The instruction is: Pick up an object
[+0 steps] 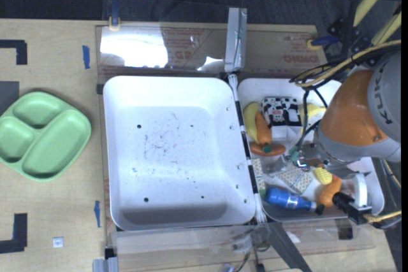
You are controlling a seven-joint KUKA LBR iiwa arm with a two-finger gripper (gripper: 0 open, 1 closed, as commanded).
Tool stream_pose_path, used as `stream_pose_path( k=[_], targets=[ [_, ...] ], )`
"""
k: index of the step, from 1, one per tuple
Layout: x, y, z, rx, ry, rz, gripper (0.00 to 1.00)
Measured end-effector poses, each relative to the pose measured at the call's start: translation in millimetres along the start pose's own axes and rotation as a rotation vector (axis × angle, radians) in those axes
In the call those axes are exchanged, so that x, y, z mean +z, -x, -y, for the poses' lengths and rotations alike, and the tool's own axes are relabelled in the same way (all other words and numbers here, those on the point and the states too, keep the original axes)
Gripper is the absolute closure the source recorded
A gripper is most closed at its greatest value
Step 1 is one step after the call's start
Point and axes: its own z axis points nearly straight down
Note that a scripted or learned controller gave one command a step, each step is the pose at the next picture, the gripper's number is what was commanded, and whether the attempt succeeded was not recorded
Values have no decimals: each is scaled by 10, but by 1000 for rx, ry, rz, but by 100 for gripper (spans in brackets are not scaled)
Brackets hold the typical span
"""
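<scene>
Orange-banded, the arm (357, 114) was lowered into the right bin (376, 197), among the clutter there: a blue bottle (288, 200) at that bin's near edge, a carrot (262, 129) by its left wall. Whether anything was gripped could not be told.

A jumble of small objects lies in the right bin (376, 197), at the frame's lower right: a blue bottle (288, 199) on its side, a yellow banana (252, 119), and an orange carrot (262, 130) (lying just beside the banana). A black-and-white patterned box (281, 111) sits just right of the banana.
</scene>
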Motion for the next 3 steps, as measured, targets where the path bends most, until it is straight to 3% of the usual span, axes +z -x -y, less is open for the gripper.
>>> stream_pose_path(
  k=[1,2,3],
  targets=[
    [-99,9,-6,2,3,2,100],
    [-1324,-402,-602,177,-5,2,100],
    [-2256,-727,72,273,-5,3,100]
  ],
)
